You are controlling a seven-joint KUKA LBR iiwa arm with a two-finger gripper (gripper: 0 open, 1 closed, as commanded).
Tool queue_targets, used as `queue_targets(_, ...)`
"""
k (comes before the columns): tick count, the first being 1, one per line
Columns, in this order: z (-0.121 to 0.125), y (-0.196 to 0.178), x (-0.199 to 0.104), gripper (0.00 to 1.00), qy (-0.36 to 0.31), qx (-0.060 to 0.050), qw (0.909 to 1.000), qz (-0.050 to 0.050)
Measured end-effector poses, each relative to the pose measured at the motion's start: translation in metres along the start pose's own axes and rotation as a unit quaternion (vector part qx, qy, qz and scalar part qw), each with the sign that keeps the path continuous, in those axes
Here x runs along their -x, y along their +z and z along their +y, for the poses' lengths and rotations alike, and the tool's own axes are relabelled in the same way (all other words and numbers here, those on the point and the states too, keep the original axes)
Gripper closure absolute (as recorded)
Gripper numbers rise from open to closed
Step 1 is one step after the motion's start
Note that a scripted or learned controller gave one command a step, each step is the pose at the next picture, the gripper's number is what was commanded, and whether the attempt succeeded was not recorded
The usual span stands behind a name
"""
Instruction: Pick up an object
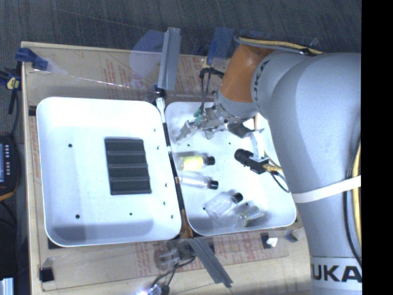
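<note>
Yellow bottle [193,161]: lying in right bin [279,217], just below-left of fingers [206,123] | clear bottles [199,181] beyond it | fingers: low over bin's upper part, opening cannot be told.

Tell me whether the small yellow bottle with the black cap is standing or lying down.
Lying down: the small yellow bottle with the black cap rests on its side in the right white bin, cap pointing right.

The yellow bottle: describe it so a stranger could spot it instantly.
Find the right bin, the one the arm reaches into. Near its left wall lies the yellow bottle on its side, black cap pointing right. The bottles below it are clear; only this one is yellow.
</note>
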State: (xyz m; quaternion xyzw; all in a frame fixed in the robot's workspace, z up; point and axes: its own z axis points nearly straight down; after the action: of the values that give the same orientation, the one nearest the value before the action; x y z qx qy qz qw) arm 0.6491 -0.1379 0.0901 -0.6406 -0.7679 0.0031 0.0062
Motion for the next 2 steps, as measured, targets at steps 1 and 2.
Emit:
queue_targets(1, -0.056, -0.001, -0.009, 0.00, -0.039, 0.005, 0.9992, -0.002)
queue_targets(2, -0.135, 0.000, 0.007, 0.00, -0.039, 0.004, 0.9992, -0.002)
